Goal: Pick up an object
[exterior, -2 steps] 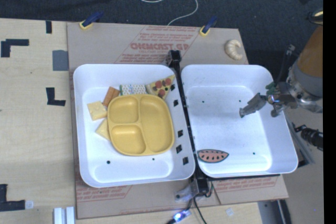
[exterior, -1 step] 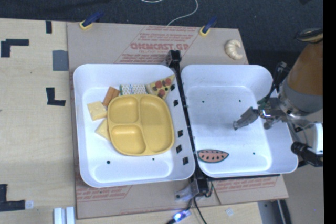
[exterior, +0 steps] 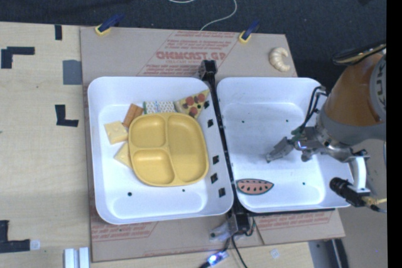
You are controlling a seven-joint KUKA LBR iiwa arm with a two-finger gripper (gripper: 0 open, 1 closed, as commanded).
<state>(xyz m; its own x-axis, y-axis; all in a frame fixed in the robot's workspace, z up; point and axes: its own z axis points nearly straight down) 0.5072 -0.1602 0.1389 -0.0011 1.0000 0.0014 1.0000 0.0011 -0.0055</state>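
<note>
A watermelon slice (exterior: 254, 186) lies flat near the front edge of the right bin (exterior: 264, 97). My gripper (exterior: 289, 151) hangs low over the middle of that bin, a little behind and to the right of the slice and apart from it. Nothing shows in the gripper. The left bin (exterior: 100, 135) holds a yellow divided plate (exterior: 168, 149). Several small toy foods lie around the plate's back and left sides, among them a pizza slice (exterior: 193, 102) and a pale cracker (exterior: 115, 132).
A beige croissant-shaped piece (exterior: 281, 59) lies on the cardboard behind the right bin. A black divider (exterior: 217, 135) runs between the bins. A white cable (exterior: 201, 0) loops behind the bench. The arm's grey and orange body (exterior: 355, 103) stands over the right bin's right side.
</note>
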